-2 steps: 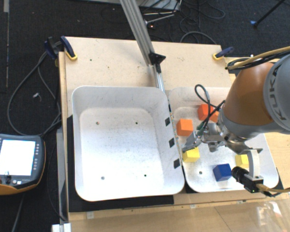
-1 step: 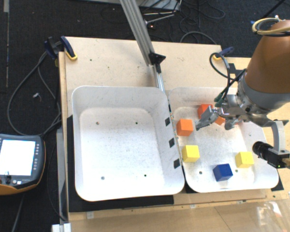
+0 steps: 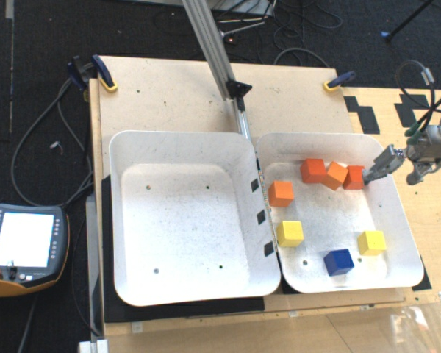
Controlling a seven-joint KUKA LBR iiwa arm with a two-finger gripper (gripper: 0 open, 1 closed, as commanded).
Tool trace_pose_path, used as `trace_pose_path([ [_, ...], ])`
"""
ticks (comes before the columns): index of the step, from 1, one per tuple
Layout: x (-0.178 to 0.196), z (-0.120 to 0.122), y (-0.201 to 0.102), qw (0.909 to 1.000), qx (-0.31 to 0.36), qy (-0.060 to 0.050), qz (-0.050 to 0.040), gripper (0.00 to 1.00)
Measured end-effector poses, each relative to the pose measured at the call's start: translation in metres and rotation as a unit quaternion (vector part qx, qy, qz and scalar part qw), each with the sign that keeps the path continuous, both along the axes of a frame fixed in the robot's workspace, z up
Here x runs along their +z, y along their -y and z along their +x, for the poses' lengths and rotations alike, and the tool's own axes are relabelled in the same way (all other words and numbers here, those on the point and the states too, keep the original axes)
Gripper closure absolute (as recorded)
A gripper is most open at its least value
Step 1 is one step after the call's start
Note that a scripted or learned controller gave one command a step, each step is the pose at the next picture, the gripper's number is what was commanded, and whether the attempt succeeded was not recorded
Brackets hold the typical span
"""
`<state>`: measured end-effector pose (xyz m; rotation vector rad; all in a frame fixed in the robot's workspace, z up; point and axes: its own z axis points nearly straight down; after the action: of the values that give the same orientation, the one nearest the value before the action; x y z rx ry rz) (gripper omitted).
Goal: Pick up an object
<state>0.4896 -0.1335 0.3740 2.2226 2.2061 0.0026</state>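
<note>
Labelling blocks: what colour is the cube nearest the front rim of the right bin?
Blue cube, clearest in the camera view, right bin.

Bright even overhead light, soft faint shadows, white bins [image 3: 184, 149] slightly washed out, perhaps mildly soft focus.

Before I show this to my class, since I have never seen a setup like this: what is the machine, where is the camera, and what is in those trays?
The picture comes from one camera fixed above the bench, looking down at a slant. The machine is a robot arm reaching in from the right; its gripper sits low at the right bin's far right side, next to a red block. I cannot tell whether it holds anything. That bin also contains three orange blocks, two yellow blocks and a blue block. The left bin sits beside it. The grey and orange device at the left edge looks like the robot's control pad.
</note>
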Motion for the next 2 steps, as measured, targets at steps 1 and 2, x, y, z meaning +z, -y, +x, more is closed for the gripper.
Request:
trace_pose_path([
  [1, -0.0646, 0.0003, -0.0797, 0.9999, 0.008, -0.007, 0.0041, 0.0],
  [2, -0.0615, 0.0004, -0.0751, 1.0, 0.005, -0.004, 0.0025, 0.0],
])
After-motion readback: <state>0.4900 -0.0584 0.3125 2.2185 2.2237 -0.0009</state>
